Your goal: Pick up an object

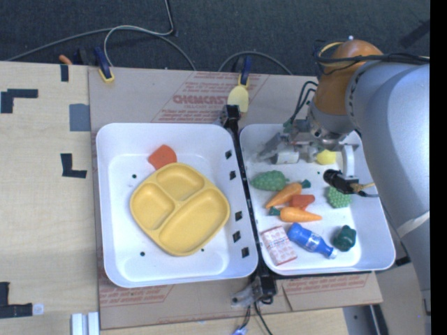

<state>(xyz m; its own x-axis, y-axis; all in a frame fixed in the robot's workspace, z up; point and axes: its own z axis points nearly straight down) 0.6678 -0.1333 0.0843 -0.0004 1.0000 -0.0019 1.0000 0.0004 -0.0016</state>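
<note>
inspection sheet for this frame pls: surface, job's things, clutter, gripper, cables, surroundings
surface: cardboard-topped bench bearing two white bins side by side, left bin and right bin.
job's things: right bin holds two carrots, a blue bottle, a red-and-white packet, green toys and a yellow piece.
clutter: left bin holds a yellow divided plate and an orange piece.
gripper: gripper low over the right bin's far end; finger state unclear.
cables: grey cable loops behind the bench; wires at the front edge.
surroundings: dark carpet; clamps on the far edge.
</note>
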